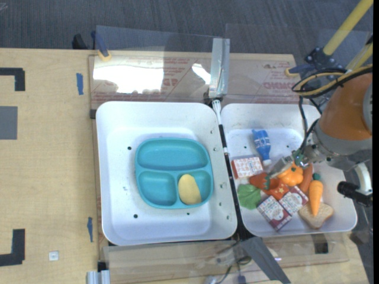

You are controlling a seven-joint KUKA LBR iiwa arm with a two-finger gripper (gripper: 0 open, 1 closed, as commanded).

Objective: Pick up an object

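The desk (41,158) carries two shallow white bins side by side. The left bin (112,176) holds a teal divided plate (172,158), set in the middle, with a yellow lemon-like piece (189,189) in its near right compartment. The right bin (343,218) is the working one: toy food lies heaped toward its near side, likely so a grab has plenty to land on. There is a blue bottle (260,144), small red-and-white boxes (246,167), a green piece (249,197), an orange pepper-like piece (290,176), a carrot (315,195) and a bread slice (317,216).

The arm (349,114) reaches in from the right, and its pincer (302,157) sits low, just above the orange piece. I cannot tell how far it is parted, nor whether it grips anything.
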